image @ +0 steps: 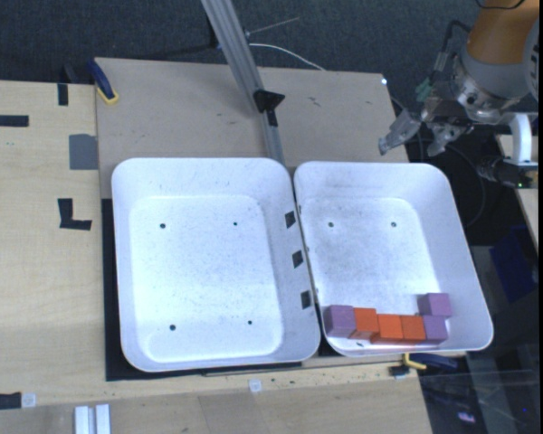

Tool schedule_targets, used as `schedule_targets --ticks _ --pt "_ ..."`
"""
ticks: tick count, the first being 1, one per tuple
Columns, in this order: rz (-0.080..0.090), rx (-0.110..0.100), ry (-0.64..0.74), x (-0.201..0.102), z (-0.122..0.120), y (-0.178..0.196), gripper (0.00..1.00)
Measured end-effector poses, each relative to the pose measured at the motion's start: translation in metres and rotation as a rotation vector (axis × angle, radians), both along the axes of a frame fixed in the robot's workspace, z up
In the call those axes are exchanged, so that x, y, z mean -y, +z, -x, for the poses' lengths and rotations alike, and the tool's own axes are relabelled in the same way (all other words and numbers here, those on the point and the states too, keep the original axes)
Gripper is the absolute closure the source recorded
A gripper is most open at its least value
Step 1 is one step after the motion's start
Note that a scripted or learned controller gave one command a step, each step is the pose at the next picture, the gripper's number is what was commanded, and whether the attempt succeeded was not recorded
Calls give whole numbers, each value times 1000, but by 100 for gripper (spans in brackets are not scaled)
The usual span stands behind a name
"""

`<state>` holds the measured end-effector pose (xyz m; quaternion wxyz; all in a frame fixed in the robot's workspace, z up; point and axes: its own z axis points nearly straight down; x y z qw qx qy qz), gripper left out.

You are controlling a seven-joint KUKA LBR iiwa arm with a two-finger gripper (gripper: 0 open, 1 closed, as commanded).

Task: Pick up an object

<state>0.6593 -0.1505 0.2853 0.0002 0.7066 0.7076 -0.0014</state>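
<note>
The blocks (389, 322) lie in a row along the right bin's (452, 197) near wall. The gripper (414, 134) hovers beyond that bin's far corner; its grip state I cannot tell.

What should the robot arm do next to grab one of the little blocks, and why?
Probably swing the gripper in over the right bin and toward its near edge. The gripper sits outside the bin, past its far right corner, while the purple and orange blocks are bunched along the near wall. It likely has to get above them before going down.
</note>
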Motion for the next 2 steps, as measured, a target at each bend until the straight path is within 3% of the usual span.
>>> schedule_targets --ticks 1,2 --pt "-3 -3 3 -59 44 -21 0" --pt "-1 -6 -3 -29 35 -90 0"
